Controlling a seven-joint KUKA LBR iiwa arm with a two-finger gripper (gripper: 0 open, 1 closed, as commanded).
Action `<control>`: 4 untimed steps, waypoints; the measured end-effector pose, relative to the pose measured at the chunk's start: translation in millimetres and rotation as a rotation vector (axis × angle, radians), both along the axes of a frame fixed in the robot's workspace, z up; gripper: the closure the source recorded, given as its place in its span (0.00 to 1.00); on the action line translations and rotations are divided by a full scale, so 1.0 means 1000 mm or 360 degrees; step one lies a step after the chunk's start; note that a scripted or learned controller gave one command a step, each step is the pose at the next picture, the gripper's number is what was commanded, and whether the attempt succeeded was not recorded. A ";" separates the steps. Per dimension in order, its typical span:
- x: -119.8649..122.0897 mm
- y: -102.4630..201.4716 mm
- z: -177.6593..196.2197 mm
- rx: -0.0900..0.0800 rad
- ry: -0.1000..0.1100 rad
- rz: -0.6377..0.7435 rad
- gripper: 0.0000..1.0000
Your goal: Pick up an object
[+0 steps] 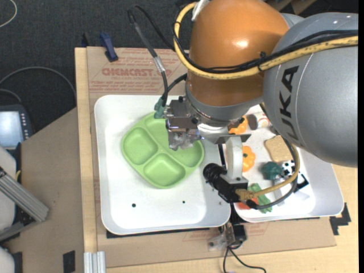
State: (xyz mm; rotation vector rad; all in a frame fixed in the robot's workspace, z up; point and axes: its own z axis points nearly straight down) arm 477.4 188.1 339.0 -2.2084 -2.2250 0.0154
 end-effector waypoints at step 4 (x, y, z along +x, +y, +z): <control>0.003 -0.123 0.125 0.0008 -0.0049 -0.0020 1.00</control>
